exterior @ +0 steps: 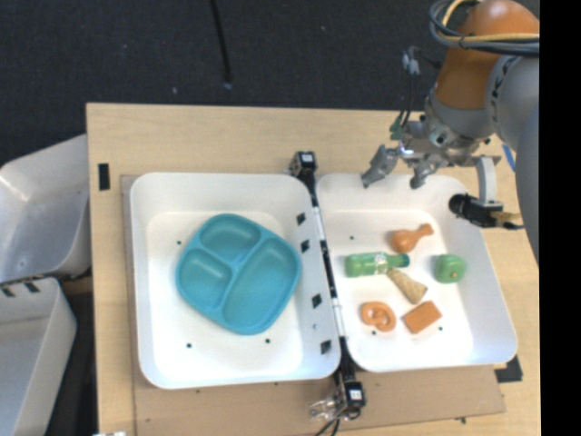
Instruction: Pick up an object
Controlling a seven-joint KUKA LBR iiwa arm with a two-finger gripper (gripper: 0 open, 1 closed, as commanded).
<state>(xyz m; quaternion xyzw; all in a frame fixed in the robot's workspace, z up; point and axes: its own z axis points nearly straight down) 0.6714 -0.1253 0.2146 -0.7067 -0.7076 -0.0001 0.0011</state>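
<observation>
My gripper [398, 174] hangs over the far edge of the right bin [490, 334], open, with nothing between its two grey fingers. Below it in that bin lie a green bottle [375, 263], an orange drumstick-shaped toy [410, 237], a small green block [449, 267], a tan cone [408, 286], an orange pretzel [378, 315] and an orange wedge [422, 317]. All of them rest on the bin floor, well apart from the fingers.
A teal divided plate [238, 273] lies in the left bin [154, 352]. A ridge with black clips [320, 271] separates the two bins. The wooden bench [182, 134] surrounds them, and pale containers [36, 216] stand off its left side.
</observation>
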